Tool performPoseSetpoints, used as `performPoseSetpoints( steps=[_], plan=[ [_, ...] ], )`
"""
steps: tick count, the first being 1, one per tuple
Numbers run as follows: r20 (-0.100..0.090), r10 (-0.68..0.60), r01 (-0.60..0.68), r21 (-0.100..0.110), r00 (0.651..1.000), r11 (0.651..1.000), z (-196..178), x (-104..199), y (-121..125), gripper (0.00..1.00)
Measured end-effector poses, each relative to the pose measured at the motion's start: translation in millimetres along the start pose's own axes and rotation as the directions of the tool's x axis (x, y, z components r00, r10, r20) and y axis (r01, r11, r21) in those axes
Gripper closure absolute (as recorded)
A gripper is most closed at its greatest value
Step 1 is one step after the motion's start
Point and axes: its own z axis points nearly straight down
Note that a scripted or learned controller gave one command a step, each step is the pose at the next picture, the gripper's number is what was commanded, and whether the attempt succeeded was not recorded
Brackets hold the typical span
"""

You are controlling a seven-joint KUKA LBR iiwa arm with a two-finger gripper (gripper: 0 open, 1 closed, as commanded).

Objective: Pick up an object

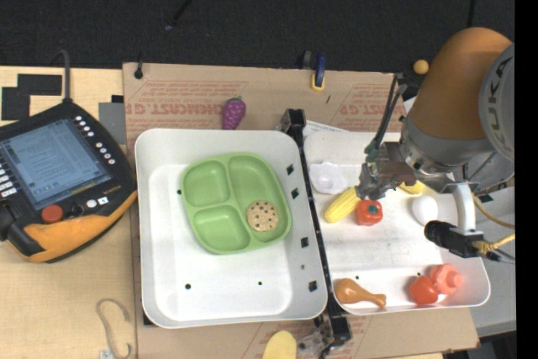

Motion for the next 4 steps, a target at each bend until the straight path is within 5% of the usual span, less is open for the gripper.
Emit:
performPoseSetpoints(
  steps=[2,4],
  plan=[
    [0.001,0.002,-0.002,-0.001,1.0,1.0,0,78,30,1.0],
    [0.002,0.007,-0.007,0.004,1.0,1.0,19,71,20,1.0]
  ],
)
